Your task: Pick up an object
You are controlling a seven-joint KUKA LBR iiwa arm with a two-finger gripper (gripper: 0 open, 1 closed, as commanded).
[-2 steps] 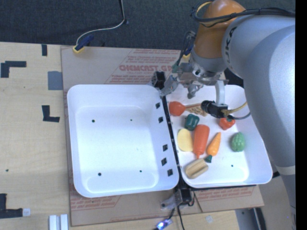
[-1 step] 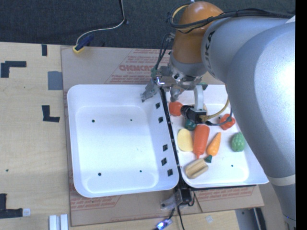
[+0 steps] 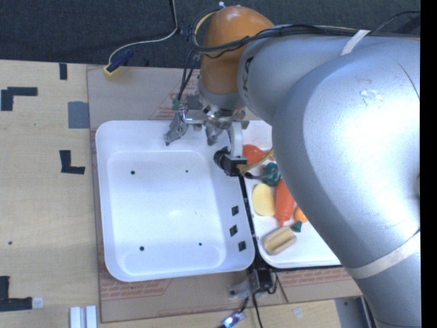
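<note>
I see the hand over the left bin's far rim, fingers spread with nothing between them. The objects, among them a carrot and a tan block, lie in the right bin.

Lighting: bright, even, from overhead, as you see on the left bin, whose floor glares near-white at centre. Shadows: soft, faint along that bin's inner walls. Focus: the arm, right of the bin, looks soft and blurred; the bin's rim stays fairly sharp.
</note>
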